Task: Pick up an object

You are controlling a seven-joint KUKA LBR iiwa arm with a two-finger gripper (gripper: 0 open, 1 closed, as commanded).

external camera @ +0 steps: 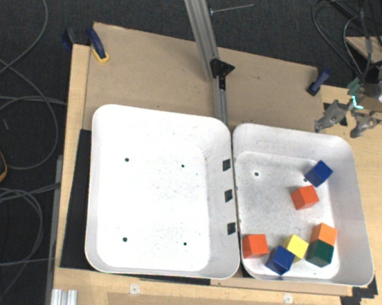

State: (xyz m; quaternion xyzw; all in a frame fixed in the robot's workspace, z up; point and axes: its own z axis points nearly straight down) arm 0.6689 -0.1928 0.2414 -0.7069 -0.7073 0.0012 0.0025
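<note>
A: Right bin (pixel 356 226) — near cluster: orange cube (pixel 255 245), blue (pixel 279 259), yellow (pixel 296 246), green (pixel 319 253). Too crowded.
B: Lone orange block (pixel 304 197) mid-bin — probably light, rigid; pinch flat sides. Gripper (pixel 343 124) beyond far rim, fingers spread, holding nothing.

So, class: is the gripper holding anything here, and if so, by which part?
Nothing is held. The gripper hangs open above the right bin's far edge, with no object between its fingers. The blocks all lie in that bin.
</note>
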